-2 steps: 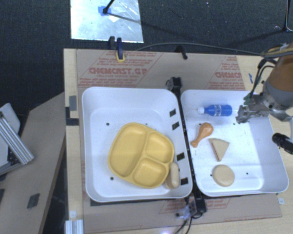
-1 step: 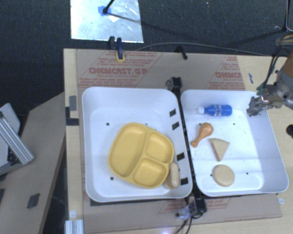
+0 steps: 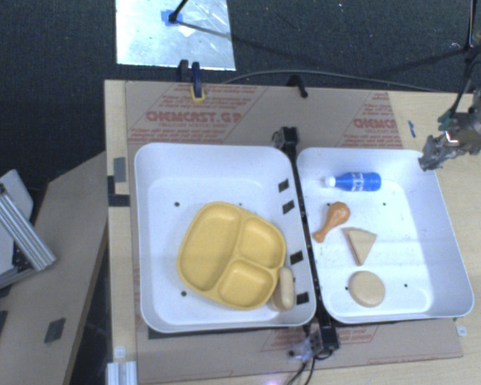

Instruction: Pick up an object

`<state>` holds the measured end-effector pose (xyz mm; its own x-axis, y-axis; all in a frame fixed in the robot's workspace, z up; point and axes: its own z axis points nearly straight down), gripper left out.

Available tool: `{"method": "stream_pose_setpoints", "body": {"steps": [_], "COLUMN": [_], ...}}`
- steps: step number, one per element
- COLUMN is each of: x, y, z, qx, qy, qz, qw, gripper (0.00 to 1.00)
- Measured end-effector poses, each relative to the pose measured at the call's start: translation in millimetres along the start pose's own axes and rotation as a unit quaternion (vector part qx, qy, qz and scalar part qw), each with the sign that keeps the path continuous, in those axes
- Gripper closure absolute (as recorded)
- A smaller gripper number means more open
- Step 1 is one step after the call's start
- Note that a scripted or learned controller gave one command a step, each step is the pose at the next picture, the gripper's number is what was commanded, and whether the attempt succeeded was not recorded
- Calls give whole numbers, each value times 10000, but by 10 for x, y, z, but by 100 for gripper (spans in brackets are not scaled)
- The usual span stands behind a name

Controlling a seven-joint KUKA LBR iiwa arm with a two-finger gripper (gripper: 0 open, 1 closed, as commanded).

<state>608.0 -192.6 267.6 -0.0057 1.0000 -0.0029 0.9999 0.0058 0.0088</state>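
The right bin (image 3: 441,239) holds a blue bottle with a white cap (image 3: 354,181) lying on its side at the back, an orange drumstick-shaped piece (image 3: 331,218) near the divider, a tan wedge (image 3: 359,243) and a round tan disc (image 3: 366,288) toward the front. My gripper (image 3: 433,156) hangs over the far right corner of this bin, well right of the bottle and above the bin's rim. Nothing shows between its tips.
The left bin (image 3: 160,175) holds a yellow compartment tray (image 3: 231,255) with a beige bread-like piece (image 3: 284,288) against its front right edge. Black clips (image 3: 289,139) sit along the seam between the bins. A metal frame (image 3: 16,223) stands at the far left.
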Motion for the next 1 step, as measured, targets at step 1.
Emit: {"method": "stream_pose_setpoints", "body": {"steps": [1], "x": [585], "y": [20], "z": [-48], "qx": [28], "qy": [20], "qz": [-22], "qw": [10000], "gripper": [100]}}
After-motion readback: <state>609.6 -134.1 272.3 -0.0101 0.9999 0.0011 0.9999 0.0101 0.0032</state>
